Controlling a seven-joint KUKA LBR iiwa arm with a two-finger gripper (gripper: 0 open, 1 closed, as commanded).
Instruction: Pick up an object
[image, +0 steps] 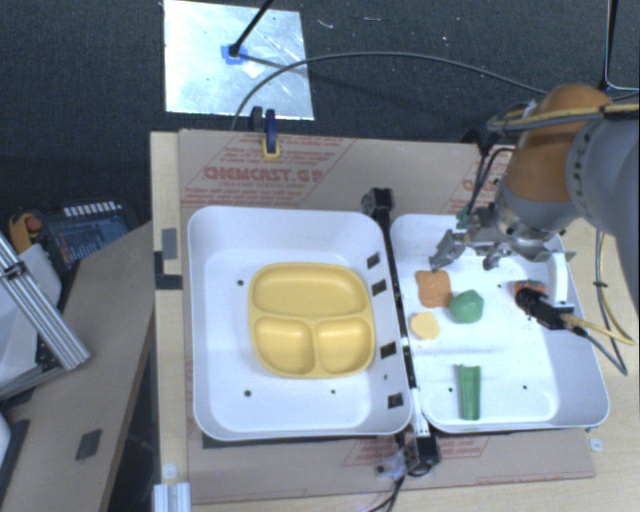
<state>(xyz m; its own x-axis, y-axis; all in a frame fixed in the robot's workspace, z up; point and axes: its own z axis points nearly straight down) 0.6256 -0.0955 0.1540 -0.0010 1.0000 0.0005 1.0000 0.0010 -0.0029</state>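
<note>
1. Grey two-finger gripper (468, 256) at the end of the arm, which reaches in from the right, hangs over the far part of the right bin (578, 400); its fingers (443, 252) are spread apart, released, with nothing between them
2. Just below the gripper in the view lie the nearest candidates for picking up: an orange-brown flat toy food piece (433, 288) under the left finger, and a green rounded toy (466, 305) beside it to the right
3. A small pale yellow disc (425, 325) lies just below the orange-brown piece, close to the divider between the bins
4. A green stick-shaped toy (468, 390) lies on its own nearer the front edge of the right bin, well apart from the other three
5. Across the divider, the left bin (215, 400) holds a yellow divided plate (310, 320) with three compartments, set near its middle
6. Judged progress: the pickup looks barely begun. The gripper is placed over the cluster but no object is gripped or lifted; what remains is to come down on one piece, close on it and raise it from the bin floor
</note>
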